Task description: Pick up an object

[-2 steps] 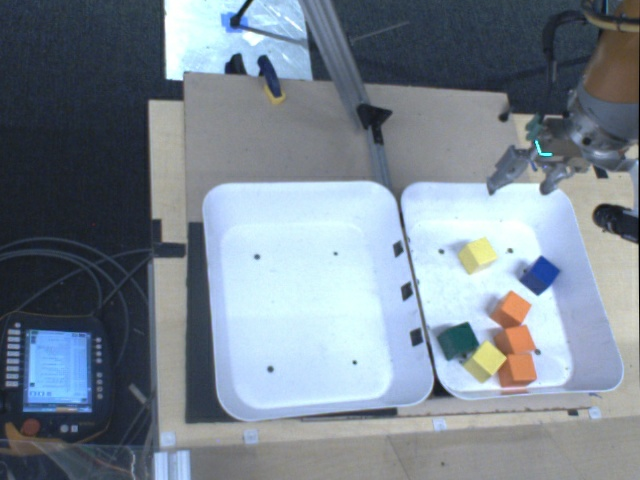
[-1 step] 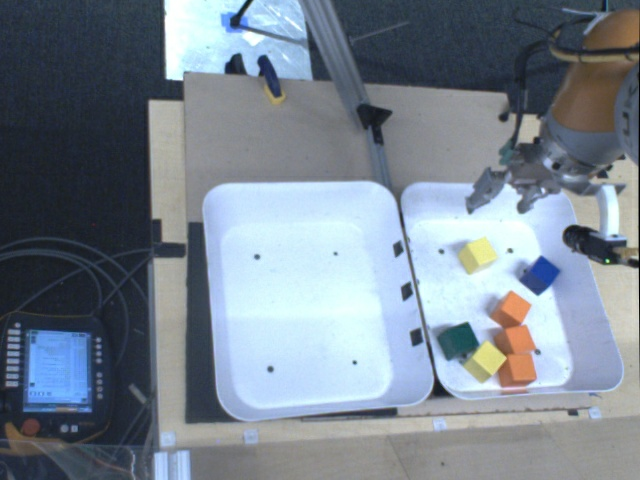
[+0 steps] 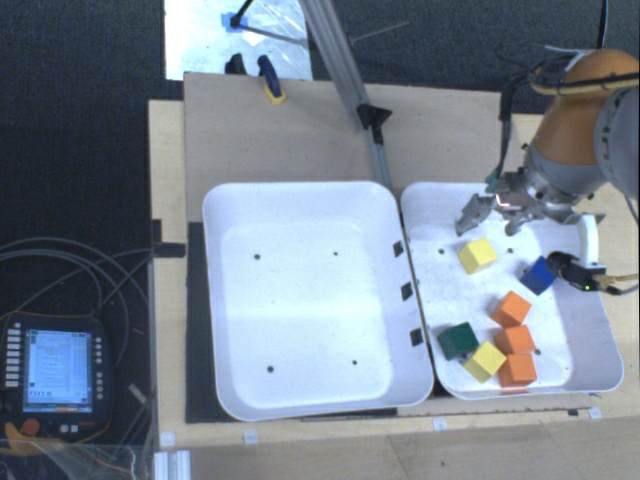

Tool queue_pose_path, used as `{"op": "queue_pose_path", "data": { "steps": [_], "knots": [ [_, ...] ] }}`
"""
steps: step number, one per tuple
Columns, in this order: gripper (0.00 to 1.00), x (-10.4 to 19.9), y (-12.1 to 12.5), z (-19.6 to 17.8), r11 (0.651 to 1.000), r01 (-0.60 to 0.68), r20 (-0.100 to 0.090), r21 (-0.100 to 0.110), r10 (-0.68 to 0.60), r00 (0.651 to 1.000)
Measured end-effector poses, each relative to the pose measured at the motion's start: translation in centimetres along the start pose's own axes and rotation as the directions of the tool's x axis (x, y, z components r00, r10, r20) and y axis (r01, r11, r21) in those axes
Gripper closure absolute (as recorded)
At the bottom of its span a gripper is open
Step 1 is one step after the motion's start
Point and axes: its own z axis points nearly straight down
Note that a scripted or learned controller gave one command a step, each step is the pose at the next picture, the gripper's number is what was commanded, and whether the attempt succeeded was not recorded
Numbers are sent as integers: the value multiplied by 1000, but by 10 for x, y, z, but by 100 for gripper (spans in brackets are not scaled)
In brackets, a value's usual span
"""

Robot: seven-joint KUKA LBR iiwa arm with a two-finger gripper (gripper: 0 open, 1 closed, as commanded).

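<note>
Camera view, jaws (image 3: 492,215) above yellow cube (image 3: 478,255), blue cube (image 3: 537,275) nearby

Legible text: none. Handheld control pendant (image 3: 52,373), near left beside the bench: lit screen, its contents too small to read.

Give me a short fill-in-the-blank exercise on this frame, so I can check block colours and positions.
1. All the blocks lie in the ___ bin as the camera sees it.
2. The block nearest the gripper is ___.
3. The green block touches a ___ block.
4. The number of orange blocks is ___.

Missing words: right; yellow; yellow; three
</note>
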Motion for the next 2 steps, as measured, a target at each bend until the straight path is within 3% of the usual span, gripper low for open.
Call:
{"op": "queue_pose_path", "data": {
  "steps": [1, 2],
  "knots": [
    [0, 0, 0, 52, 1000, 1, 0, -1, -1, 1000],
    [100, 0, 2, 37, 1000, 2, 1, -9, -2, 1000]
  ]
}}
